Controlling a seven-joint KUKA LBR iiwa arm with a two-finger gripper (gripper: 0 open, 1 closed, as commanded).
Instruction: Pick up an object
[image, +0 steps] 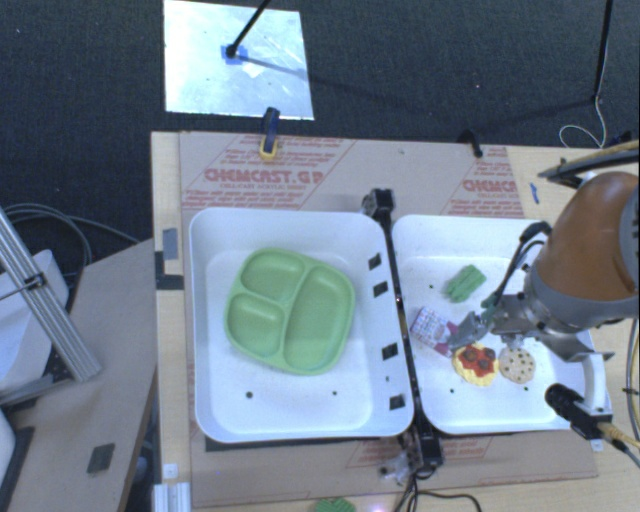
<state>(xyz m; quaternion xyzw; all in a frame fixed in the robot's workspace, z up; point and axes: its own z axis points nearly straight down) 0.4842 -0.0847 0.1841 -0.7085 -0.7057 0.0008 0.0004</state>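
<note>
Claw (470, 333) low in right bin (440, 415) beside yellow-red toy (476, 363), finger state unclear; approach step, needs closing on it.

Red "CHEMCAST GP" lettering marks the brown protective sheet (300, 172) at upper centre, repeated partly at upper right

We note a green divided plate (290, 310) in the left bin (215, 400), a foil sheet (235, 60) beyond the worktop (300, 175).
</note>
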